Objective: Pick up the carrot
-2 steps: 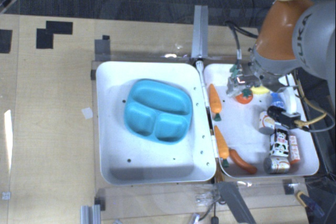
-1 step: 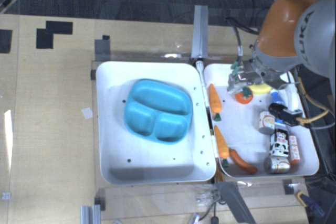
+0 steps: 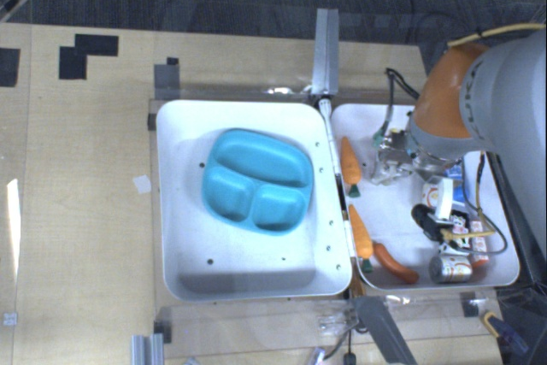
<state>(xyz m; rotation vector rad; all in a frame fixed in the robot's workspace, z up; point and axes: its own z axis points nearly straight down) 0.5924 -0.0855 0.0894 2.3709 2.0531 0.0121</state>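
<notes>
- In the right white bin (image 3: 504, 265), by its left wall: two orange tapered carrots — upper carrot (image 3: 349, 161) w/ green end pointing down, lower carrot (image 3: 361, 233) further toward the near edge.
- Just beside the lower one, a reddish sausage-shaped item (image 3: 395, 263) lies along the near wall; don't confuse w/ target.
- Grey arm w/ orange band (image 3: 444, 103) reaches in from the right; metal two-finger gripper (image 3: 386, 164) sits low over the bin floor, near the upper carrot but apart from it, nothing between it & the carrot.
- Gripper state: can't tell, too small & cluttered w/ cables.
- Step, as I judge: approach phase, carrot not yet grasped.
- Next move needs: shift toward the left wall, line up across the carrot's narrow width, then descend. Wall is close, so clearance is tight.
- Far-right corner: clutter of small packs & a can (image 3: 451, 269); left white bin (image 3: 171, 209) holds a blue divided plastic tray (image 3: 256, 178).
</notes>
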